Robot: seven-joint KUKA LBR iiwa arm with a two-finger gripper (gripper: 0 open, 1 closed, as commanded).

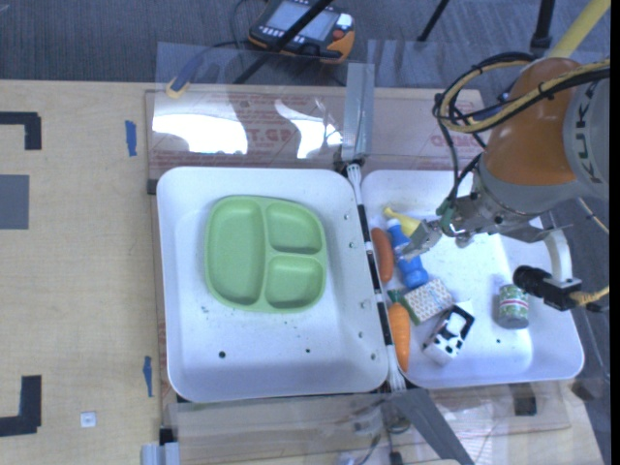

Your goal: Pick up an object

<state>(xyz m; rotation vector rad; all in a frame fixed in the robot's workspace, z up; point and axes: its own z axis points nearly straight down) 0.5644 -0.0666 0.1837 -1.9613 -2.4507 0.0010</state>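
Observation:
The right bin holds several small objects. A blue bottle lies near its left wall, with a yellow piece just behind it and an orange-red sausage shape to its left. My gripper reaches in from the right and sits low over the upper end of the blue bottle, partly covering it. Whether it touches the bottle is unclear. A speckled green-and-white box, a black-and-white cube, an orange carrot and a small green can lie nearer the front.
The left bin carries a green divided plate. A raised divider separates the two bins. The grey arm with its orange band and cables hangs over the right bin's back right. A handheld controller lies beyond the bench.

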